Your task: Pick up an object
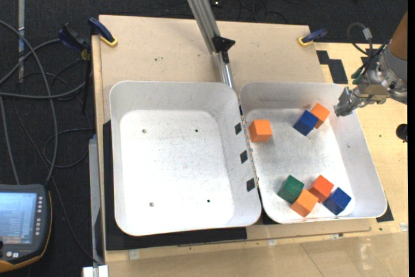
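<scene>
Camera view: gripper [345, 105] is hanging over the right bin's [363, 159] upper right rim, arm coming in from the right. Can't tell its state from here, and nothing is showing in its grasp. Blocks are all sitting in the right bin: an orange block [260, 130] alone near the divider; a blue block [303, 122] touching another orange one [318, 113], just left of the gripper. Near the front edge a green block [291, 189], two orange and one blue are lying bunched together. Left bin [130, 100] is sitting beside it.
</scene>
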Available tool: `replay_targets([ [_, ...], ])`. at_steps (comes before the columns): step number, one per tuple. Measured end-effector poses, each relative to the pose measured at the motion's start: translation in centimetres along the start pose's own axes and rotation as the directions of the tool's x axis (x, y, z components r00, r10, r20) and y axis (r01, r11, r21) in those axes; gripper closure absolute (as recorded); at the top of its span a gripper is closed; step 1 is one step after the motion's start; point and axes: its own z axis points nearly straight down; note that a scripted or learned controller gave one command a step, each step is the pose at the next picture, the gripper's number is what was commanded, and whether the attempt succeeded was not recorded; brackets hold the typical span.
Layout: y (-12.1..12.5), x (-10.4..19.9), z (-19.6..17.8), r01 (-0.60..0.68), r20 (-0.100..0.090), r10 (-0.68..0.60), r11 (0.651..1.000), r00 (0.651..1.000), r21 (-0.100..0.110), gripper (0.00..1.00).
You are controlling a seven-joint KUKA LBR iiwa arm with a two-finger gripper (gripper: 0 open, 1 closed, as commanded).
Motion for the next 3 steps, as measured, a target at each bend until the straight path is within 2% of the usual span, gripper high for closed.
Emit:
replay_targets([
  [1, 0.1, 0.0, -1.1, -0.001, -0.001, 0.001, 1.0, 1.0, 0.004, 1.0],
  [2, -0.4, 4.9, -1.1, 0.003, -0.004, -0.003, 1.0, 1.0, 0.007, 1.0],
  [3, -1.9, 9.7, -1.9, 0.004, -0.004, -0.004, 1.0, 1.0, 0.006, 1.0],
])
